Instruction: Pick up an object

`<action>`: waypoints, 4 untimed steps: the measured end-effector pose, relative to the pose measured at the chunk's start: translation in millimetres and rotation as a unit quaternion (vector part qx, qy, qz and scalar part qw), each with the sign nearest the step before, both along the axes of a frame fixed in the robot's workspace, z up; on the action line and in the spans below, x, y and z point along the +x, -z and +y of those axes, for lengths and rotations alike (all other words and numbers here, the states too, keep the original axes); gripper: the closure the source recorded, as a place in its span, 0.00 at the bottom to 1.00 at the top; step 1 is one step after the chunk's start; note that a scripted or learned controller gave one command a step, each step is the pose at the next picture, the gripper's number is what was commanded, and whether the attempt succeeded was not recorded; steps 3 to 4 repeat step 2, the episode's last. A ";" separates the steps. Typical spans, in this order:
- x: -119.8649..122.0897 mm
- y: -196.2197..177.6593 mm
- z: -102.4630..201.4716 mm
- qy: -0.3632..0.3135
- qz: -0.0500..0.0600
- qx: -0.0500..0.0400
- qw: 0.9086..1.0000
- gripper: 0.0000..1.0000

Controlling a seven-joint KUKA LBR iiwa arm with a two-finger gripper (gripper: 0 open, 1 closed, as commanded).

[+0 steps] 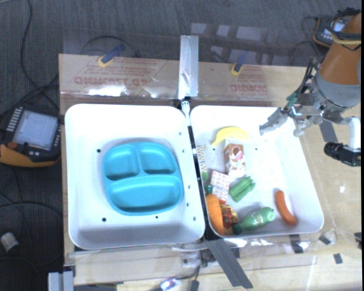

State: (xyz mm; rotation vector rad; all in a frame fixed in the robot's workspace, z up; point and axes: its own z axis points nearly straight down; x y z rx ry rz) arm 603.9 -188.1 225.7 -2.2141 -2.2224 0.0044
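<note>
Pincer [283, 121] fingers spread, gripping nothing, over right bin [303, 162] rim, juice carton [235, 157] and yellow fruit [229, 134] just left, sausage [285, 207] below, blue tray [143, 177] far left, wooden tabletop [340, 180].

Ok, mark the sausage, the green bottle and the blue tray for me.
sausage [285, 207], camera view, middle of its orange body.
green bottle [259, 217], camera view, middle of its body.
blue tray [143, 178], camera view, wide lower compartment.
</note>
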 end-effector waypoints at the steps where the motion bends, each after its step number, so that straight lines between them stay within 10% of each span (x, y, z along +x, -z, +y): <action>1: 7.4 125.8 70.7 0.016 0.000 -0.001 1.000 0.00; 2: 7.2 120.5 71.9 0.015 0.002 0.000 1.000 1.00; 4: 7.2 120.5 71.9 0.015 0.002 0.000 1.000 1.00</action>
